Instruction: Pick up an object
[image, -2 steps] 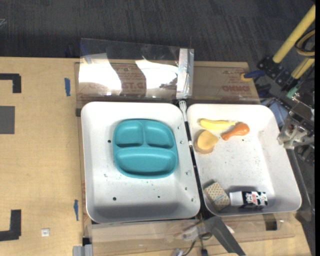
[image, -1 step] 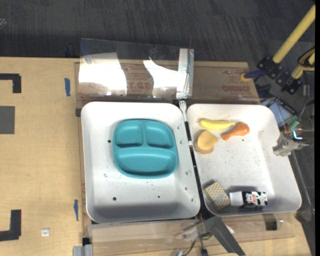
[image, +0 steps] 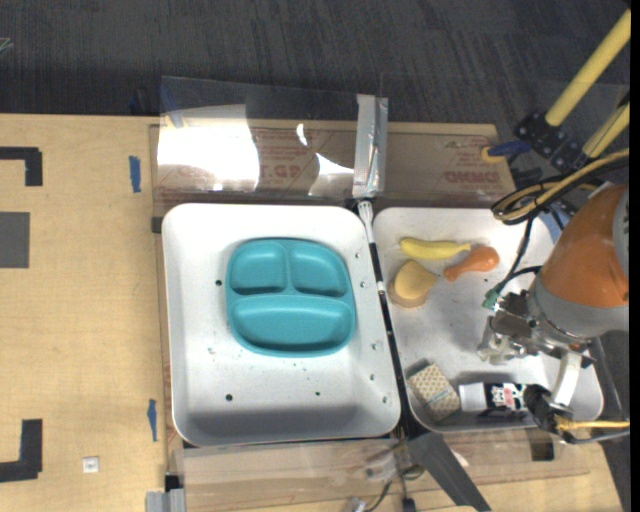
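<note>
The teal tray (image: 290, 296) is sitting alone in the left bin (image: 190, 330), and in the right bin (image: 450, 310) the yellow banana (image: 432, 249) is lying sideways — up and left of the tool (image: 510, 335) — I cannot tell its grip.

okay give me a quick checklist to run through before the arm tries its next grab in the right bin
1. Objects in right bin: ok, banana, orange piece, tan piece, patterned sponge, black-and-white bottle.
2. Gripper above right bin: ok.
3. Finger state: cannot tell.
4. Anything held: cannot tell.
5. Bottle lies against the near wall: not ok for an easy grasp, probably.
6. Teal divided plate sits in left bin, apart from the arm: ok.
</note>
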